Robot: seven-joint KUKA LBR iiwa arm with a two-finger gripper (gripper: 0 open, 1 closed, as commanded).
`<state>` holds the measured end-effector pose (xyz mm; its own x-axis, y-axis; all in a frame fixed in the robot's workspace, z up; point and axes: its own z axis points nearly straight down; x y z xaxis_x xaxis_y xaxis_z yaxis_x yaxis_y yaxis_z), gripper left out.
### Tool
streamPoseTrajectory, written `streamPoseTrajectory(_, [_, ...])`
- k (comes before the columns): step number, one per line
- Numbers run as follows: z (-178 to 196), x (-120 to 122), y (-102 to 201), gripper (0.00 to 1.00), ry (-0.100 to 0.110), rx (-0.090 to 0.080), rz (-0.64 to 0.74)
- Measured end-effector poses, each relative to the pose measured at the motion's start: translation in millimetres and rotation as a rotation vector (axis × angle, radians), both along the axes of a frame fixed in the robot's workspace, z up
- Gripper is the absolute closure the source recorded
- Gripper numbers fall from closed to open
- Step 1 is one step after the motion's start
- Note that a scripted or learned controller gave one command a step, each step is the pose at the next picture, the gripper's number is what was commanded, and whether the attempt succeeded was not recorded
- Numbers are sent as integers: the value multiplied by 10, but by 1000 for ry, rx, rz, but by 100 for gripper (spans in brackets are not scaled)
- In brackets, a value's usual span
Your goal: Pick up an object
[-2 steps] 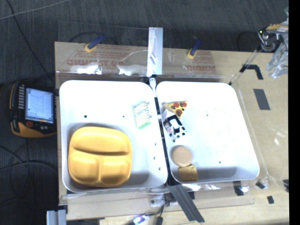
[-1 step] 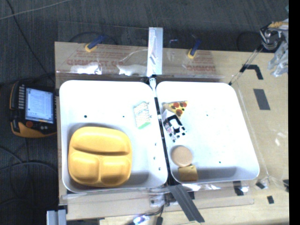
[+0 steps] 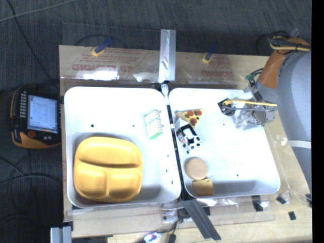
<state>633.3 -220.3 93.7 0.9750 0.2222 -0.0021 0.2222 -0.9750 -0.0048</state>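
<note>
the gripper (image 3: 238,116) hovers in the right bin's (image 3: 263,156) upper right part; whether its claw is wide or narrow i cannot tell, it blurs into glare. well left of the gripper, by the bin's left wall, lie a small black-and-white object (image 3: 188,137), a yellow piece with red dots (image 3: 190,115), a tan disc (image 3: 196,167) and a tan block (image 3: 203,187). the disc looks light and stiff; its rim is probably the best hold. no writing on them is legible. the left bin (image 3: 101,105) holds a big yellow moulded piece (image 3: 107,168) and a pale card (image 3: 153,124).
</note>
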Motion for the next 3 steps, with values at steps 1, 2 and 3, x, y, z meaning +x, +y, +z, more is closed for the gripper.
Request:
streamPoseTrajectory(1, [76, -5, 20, 100, 4, 5, 2])
streamPoseTrajectory(2, [2342, -113, -33, 100, 0, -5, 71])
streamPoseTrajectory(3, [3397, 207, -20, 100, 0, -5, 114])
